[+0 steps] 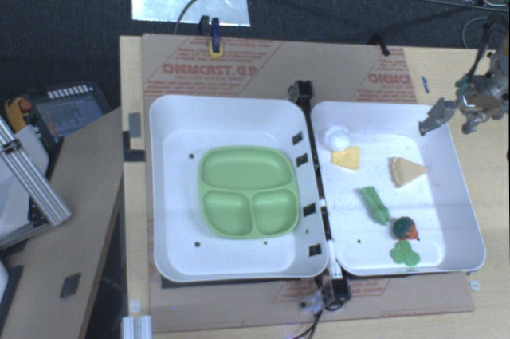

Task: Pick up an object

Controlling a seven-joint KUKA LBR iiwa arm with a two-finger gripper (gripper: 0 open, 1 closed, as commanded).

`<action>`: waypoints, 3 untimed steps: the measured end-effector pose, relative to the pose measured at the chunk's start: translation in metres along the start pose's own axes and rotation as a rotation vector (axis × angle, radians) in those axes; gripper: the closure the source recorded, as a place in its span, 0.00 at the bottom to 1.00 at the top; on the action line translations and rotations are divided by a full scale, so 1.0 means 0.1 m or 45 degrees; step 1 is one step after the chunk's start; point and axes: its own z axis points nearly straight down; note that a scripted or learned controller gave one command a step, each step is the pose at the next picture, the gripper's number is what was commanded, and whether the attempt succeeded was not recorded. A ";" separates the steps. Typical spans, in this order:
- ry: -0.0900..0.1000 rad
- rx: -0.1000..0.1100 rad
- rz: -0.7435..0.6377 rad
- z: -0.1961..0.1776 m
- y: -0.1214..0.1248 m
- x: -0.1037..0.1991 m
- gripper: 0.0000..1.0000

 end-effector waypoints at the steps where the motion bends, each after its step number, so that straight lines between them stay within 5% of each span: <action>1: -0.003 -0.013 -0.004 -0.06 0.02 0.01 0.00; 3: -0.001 -0.008 -0.001 1.06 -0.15 0.06 0.00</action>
